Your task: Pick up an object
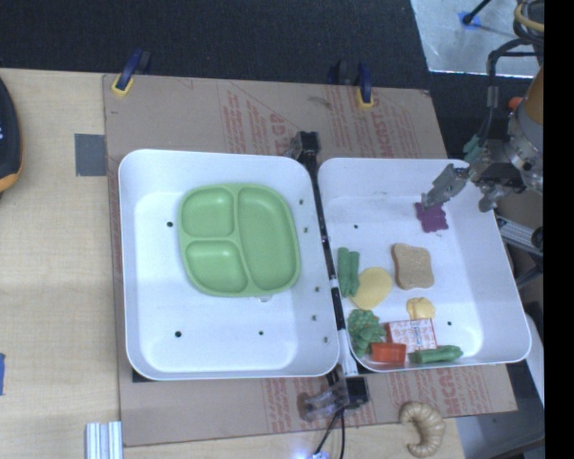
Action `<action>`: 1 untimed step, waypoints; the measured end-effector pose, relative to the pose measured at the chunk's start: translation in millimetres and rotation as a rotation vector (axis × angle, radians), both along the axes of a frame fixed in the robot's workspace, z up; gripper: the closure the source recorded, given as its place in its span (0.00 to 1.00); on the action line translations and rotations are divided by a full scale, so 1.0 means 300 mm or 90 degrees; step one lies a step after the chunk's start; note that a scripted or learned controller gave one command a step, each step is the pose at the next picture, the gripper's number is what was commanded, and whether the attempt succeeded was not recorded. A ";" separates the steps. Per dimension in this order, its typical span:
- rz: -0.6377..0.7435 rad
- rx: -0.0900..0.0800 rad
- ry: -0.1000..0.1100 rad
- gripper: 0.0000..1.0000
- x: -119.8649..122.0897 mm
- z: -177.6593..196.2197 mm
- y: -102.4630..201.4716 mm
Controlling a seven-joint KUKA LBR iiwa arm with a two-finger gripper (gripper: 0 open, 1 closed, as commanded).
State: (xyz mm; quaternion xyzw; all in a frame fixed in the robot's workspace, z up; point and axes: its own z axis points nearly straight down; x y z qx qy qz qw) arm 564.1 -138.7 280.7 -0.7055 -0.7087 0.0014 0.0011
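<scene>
Pick not yet complete — the gripper (438, 199), fingers spread and holding nothing, sits low in the right bin (517, 299) directly above the purple piece (432, 218), which rests on the bin floor — closing and lifting remain.

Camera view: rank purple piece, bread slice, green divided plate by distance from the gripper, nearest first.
1. Purple piece: right at the tips of the gripper, in the right bin's upper part.
2. Bread slice: below the gripper, mid right bin.
3. Green divided plate: farthest, over in the left bin.
</scene>
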 end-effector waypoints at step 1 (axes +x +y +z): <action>-0.003 0.001 0.007 0.00 -0.158 -0.373 -0.180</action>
